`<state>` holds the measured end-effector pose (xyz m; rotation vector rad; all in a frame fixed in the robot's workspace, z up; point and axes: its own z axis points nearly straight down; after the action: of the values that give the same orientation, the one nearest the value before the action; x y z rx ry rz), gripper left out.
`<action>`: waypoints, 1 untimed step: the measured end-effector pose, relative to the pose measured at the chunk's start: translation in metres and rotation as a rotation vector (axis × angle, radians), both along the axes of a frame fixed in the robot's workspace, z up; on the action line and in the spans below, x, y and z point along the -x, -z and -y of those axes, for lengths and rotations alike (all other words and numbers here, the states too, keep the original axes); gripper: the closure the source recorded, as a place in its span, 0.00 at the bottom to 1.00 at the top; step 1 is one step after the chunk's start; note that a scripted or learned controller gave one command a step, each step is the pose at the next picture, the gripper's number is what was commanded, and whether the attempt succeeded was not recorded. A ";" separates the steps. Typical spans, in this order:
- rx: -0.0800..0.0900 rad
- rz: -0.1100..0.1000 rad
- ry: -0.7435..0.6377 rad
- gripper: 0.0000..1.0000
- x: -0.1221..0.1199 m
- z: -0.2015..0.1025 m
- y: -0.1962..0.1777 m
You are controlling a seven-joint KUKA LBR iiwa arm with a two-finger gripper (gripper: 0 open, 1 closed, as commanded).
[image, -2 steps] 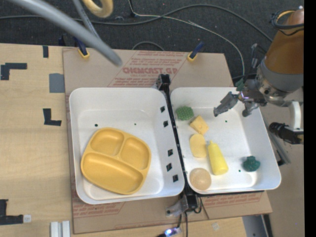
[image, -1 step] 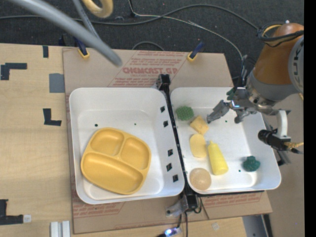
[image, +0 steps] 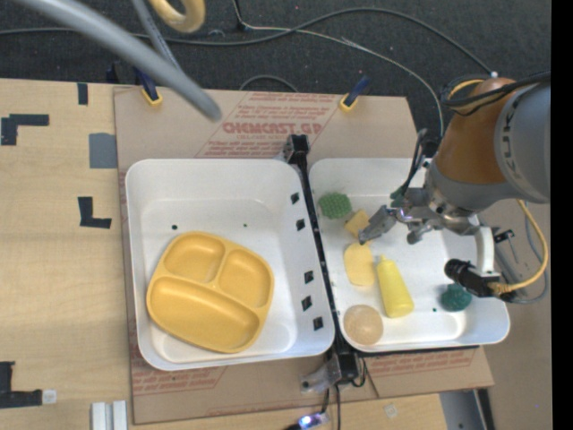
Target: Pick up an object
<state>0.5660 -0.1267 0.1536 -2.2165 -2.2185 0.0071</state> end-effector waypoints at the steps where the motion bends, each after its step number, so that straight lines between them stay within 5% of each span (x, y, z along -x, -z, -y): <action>1: 0.000 0.001 -0.001 0.00 -0.008 -0.005 0.051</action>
<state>0.5738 -0.1215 0.1022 -2.2162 -2.2200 0.0063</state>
